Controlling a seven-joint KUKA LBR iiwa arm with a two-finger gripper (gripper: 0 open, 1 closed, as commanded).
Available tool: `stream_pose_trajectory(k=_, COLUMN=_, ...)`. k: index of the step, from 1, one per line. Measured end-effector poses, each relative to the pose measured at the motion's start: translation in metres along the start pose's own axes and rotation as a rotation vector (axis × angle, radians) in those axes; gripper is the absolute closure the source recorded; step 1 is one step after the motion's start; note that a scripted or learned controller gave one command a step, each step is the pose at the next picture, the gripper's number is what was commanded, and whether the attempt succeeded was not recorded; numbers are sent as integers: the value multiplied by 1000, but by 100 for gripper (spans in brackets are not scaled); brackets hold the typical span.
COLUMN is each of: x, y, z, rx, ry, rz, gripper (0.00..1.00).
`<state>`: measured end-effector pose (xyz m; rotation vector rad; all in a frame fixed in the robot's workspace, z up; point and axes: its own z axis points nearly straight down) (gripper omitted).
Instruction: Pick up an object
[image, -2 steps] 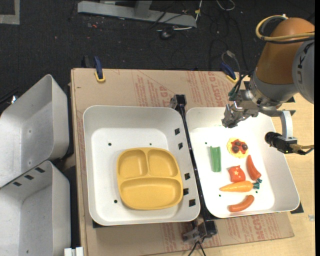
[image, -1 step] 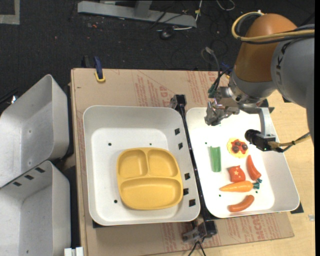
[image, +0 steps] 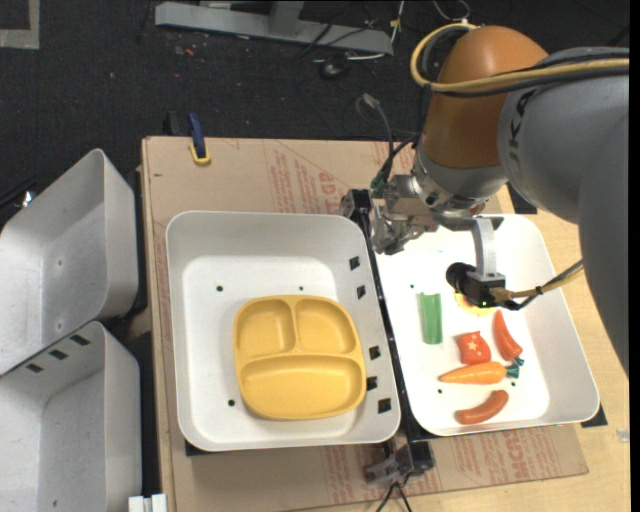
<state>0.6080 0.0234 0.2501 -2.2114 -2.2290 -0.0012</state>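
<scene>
Camera view: gripper (image: 396, 228) is over the 11 o'clock corner of the right bin (image: 540, 330); whether it is open or closed cannot be told. A smooth green rectangular stick (image: 431, 318) lies flat near bin centre, long axis 12–6 o'clock. At its 5 o'clock, a tapered orange toy carrot (image: 473, 375) points its tip to 9 o'clock.
</scene>
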Motion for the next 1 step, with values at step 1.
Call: stream_pose_trajectory(k=1, x=53, y=-14, z=11, rx=2, ry=0, rz=0, gripper=100)
